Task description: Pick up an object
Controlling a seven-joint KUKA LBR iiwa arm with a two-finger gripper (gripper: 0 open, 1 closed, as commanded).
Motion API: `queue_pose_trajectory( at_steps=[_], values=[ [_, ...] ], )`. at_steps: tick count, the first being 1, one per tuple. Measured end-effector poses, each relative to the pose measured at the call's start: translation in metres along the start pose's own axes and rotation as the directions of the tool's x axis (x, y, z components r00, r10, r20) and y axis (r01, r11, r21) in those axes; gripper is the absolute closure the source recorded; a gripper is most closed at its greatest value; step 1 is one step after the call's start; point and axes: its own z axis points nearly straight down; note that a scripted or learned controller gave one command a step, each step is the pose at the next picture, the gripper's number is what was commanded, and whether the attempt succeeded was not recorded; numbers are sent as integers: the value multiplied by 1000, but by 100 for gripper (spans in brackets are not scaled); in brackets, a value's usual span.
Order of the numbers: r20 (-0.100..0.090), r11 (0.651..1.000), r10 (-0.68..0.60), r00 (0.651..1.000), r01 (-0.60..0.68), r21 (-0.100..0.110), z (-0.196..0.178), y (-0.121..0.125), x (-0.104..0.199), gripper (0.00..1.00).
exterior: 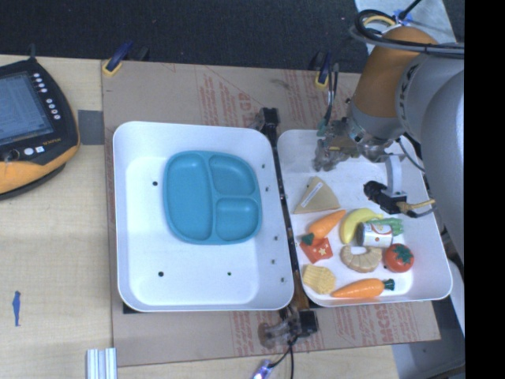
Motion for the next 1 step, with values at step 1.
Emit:
queue_pose_trajectory(
  at_steps=[1],
  values=[
    [0, 1000, -1, 1000, 1, 1, 0, 0, 0, 0]
  ],
)
